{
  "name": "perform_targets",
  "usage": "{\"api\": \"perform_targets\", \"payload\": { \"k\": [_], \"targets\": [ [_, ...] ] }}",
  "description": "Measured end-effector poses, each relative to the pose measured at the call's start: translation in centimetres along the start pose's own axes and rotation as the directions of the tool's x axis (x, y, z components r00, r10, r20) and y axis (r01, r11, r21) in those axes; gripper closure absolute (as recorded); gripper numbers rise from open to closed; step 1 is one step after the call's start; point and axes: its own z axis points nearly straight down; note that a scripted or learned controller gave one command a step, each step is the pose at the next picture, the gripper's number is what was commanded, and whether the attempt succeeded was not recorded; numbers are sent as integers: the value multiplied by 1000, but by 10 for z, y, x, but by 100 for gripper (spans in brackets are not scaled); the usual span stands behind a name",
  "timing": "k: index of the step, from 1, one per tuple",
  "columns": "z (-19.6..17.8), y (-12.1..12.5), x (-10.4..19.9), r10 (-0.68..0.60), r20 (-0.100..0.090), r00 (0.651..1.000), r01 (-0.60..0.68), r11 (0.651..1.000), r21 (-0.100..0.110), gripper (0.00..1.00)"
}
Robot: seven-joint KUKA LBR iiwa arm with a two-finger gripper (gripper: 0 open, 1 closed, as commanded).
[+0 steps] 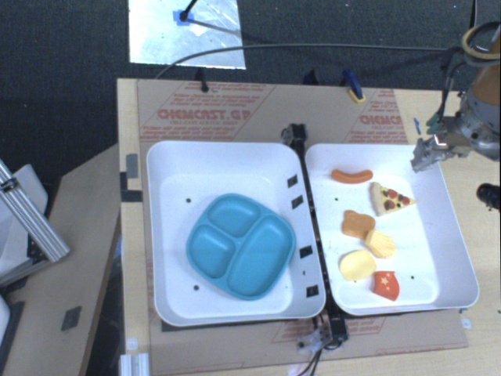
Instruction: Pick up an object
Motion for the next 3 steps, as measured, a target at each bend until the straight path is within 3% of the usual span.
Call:
{"api": "perform_targets", "payload": {
  "k": [2, 3],
  "targets": [
    [1, -6, 107, -5, -3, 1000, 5, 1000, 5, 100],
    [8, 9, 166, -6, -4, 1000, 6, 1000, 4, 100]
  ]
}}
